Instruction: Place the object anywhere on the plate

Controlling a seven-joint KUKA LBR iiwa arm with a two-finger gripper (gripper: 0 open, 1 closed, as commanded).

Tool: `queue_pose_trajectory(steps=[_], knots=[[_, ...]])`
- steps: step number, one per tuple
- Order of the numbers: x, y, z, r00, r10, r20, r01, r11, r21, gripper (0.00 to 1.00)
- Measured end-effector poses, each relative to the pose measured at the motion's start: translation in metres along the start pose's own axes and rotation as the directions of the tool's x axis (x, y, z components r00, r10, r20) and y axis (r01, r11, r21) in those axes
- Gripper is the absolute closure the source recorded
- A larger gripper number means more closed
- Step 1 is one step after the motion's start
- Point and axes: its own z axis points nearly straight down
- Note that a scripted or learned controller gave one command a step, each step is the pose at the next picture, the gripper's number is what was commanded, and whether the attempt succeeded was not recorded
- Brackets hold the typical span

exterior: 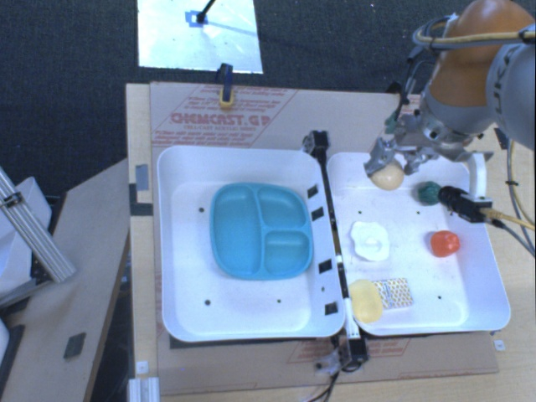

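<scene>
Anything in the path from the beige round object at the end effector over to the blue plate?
Only the black divider where the two bins meet; it lies between the beige round object, at the end effector in the right bin, and the blue plate in the left bin. Nothing sits on the plate.

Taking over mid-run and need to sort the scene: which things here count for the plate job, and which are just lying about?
For the job:
- blue plate, in the left bin
- gripper, over the right bin
- tan round object, between its fingers

Lying about, all in the right bin:
- white piece
- orange-red item
- dark green item
- yellow item
- patterned flat piece
</scene>
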Motion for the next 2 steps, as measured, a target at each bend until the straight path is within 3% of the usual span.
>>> queue_pose_trajectory(steps=[2], knots=[[0.106, -0.010, -0.007, 1.000, 0.000, 0.000, 0.000, 1.000, 0.000, 1.00]])
